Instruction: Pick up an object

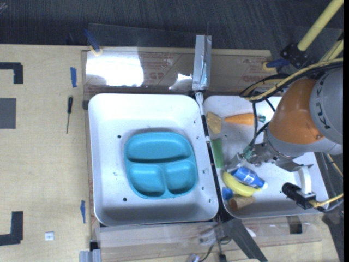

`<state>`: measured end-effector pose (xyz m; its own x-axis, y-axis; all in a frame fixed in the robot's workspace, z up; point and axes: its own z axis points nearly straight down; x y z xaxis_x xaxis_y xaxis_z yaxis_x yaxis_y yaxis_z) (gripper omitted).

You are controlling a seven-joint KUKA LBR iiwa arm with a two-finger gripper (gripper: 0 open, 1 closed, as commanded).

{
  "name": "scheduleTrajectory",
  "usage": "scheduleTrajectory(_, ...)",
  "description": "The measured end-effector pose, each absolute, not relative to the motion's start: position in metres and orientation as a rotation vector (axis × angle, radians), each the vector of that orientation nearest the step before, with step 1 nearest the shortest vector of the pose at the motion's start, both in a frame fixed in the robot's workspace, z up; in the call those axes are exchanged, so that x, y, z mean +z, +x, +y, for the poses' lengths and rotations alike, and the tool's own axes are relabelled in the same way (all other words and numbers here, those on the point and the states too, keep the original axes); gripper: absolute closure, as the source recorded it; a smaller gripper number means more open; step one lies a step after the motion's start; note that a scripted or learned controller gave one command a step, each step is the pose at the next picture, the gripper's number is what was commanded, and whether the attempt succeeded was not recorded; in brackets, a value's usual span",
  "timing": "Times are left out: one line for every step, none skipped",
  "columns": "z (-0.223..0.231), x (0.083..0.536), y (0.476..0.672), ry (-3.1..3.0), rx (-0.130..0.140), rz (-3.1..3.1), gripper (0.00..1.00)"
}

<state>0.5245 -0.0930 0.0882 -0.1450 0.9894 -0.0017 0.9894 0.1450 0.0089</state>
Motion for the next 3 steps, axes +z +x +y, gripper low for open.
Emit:
scheduleTrajectory(-0.093,0.100,0.526,2.048,0.015,2.366,1.00)
scheduleTrajectory(-0.093,0.099,0.526,2.049,0.013,2.367,0.00)
scheduleTrajectory(-0.110,0.088,0.484,1.951,0.009,2.452,0.00)
